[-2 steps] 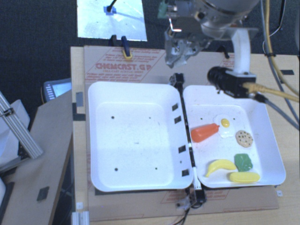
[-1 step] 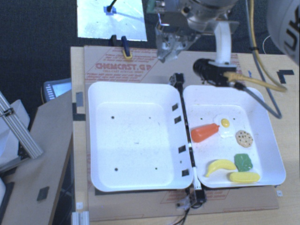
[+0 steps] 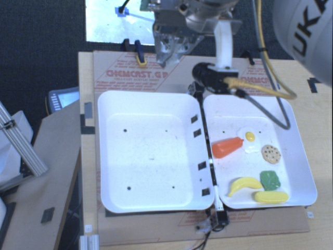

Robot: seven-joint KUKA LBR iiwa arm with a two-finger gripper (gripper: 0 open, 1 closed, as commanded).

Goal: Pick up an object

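From my station, the things to pick all lay in the right bin (image 3: 299, 155). An orange carrot (image 3: 227, 147) rested near that bin's left wall, pointing toward a fried egg (image 3: 250, 138) that sat just beside its tip. A round speckled cookie (image 3: 270, 153) lay just right of the egg. Nearer the front rim, a yellow banana (image 3: 244, 185) curved beside a green leafy piece (image 3: 270, 179), and a yellow corn cob (image 3: 271, 196) lay just in front of the green piece, close to the rim.

The left bin (image 3: 104, 155) sat against the right one, the two joined along a row of dark clips (image 3: 200, 149) down the middle.

The gripper (image 3: 167, 56) hung well apart from all of these, above the cardboard sheet (image 3: 125, 74) behind the left bin's far rim. I could not tell from this angle how its pincer stood, as the tips were dark and blurred against the board. A yellow cable (image 3: 265, 90) ran from the black mount (image 3: 208, 77) across the far edge of the right bin, with a grey cable (image 3: 278, 117) looping below it.
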